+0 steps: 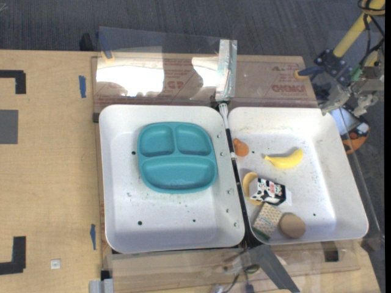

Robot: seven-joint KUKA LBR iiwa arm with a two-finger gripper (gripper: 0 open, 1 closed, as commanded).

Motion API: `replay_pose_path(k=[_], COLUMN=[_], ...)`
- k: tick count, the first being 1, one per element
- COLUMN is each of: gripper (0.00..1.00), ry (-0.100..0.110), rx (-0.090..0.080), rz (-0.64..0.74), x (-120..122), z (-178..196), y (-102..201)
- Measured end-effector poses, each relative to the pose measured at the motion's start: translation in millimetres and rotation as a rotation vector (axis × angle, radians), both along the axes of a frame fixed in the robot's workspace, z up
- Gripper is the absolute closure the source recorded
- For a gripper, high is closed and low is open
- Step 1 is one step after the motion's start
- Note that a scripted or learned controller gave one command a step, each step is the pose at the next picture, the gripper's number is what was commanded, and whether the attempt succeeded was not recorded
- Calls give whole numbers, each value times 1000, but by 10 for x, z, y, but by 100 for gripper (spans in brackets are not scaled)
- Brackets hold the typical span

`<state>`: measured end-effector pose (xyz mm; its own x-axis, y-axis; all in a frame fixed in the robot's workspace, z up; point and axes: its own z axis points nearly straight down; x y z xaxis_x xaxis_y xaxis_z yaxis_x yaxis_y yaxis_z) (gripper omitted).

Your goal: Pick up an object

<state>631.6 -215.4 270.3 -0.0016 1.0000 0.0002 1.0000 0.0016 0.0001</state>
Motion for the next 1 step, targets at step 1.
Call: replay_pose_path(k=[1], gripper=[0], ry=[14], rx=[5], rz=[93], x=[-82], z=[-1457], y=[281])
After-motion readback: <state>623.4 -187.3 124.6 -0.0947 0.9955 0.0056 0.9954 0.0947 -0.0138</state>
